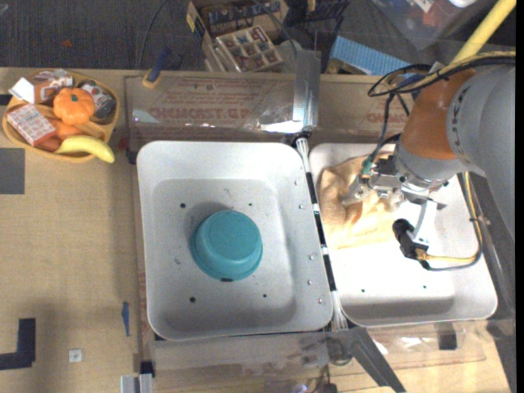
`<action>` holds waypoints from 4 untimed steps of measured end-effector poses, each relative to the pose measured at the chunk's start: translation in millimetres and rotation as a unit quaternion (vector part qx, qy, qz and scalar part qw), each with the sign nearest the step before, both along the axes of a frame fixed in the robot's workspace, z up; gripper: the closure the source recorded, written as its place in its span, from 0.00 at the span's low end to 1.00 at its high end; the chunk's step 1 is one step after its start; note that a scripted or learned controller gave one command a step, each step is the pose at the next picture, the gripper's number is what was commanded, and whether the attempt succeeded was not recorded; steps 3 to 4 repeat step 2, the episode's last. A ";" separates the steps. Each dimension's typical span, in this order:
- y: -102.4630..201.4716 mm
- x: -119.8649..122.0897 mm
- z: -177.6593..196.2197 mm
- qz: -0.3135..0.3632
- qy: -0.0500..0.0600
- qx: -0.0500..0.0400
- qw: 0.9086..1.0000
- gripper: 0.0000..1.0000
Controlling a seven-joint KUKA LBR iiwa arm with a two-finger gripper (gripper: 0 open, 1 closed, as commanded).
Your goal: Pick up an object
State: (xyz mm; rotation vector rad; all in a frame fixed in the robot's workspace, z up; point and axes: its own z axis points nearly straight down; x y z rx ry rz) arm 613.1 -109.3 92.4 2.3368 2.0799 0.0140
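- Two white bins sat side by side on the bench: the left bin [160,178] and the right bin [467,293], their inner walls meeting near the middle of the view.
- Left bin: a teal bowl [228,244] lay upside down near the centre of the floor, apart from every wall.
- Right bin: a tan cloth [348,203] lay crumpled in the far-left part, close to the dividing wall.
- Arm [475,121]: it entered from the right, grey with an orange band, and bent down over the right bin.
- Gripper [366,188]: it was low over the cloth's upper part; whether it was spread or closed, or held any cloth, could not be told.
- Cable [446,260]: a black-and-yellow lead hung from the wrist across the right bin's floor.
- Far-left corner of the bench: a bowl of toy food [57,117] with a small pumpkin and a banana [86,147] at its near edge.
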 end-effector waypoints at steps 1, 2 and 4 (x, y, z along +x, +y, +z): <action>0.9 1.4 11.1 0.000 -0.002 0.001 1.000 1.00; 38.9 -23.2 109.0 0.034 0.007 0.001 0.999 1.00; 38.9 -23.2 109.0 0.034 0.007 0.001 0.999 1.00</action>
